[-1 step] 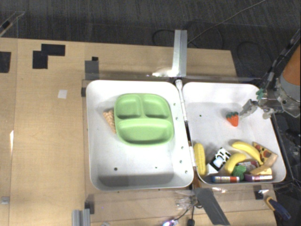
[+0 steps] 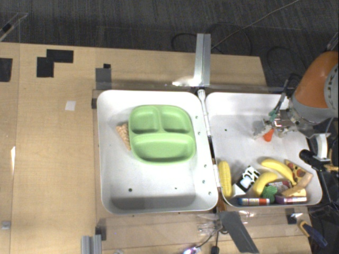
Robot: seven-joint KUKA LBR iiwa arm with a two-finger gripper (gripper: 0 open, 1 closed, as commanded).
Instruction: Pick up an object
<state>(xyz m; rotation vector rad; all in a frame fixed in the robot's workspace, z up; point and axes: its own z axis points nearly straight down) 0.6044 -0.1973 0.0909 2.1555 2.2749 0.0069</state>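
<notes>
My gripper (image 2: 271, 125) hangs over the upper right part of the right bin (image 2: 233, 115), at the end of the grey arm with its orange band (image 2: 318, 86). A small orange-red object (image 2: 268, 136) lies right below the gripper tip, touching or nearly touching it. Along the bin's front edge lie a yellow corn cob (image 2: 225, 178), two bananas (image 2: 279, 166) (image 2: 263, 182), a black-and-white item (image 2: 247, 177), markers (image 2: 254, 200) and a pizza-slice toy (image 2: 298, 172).
The left bin (image 2: 108, 163) holds a green divided plate (image 2: 160, 133) with a tan piece (image 2: 123, 135) sticking out from under its left edge. A metal post (image 2: 203, 57) stands behind the divider between the bins. Cables lie on the dark floor behind the bench.
</notes>
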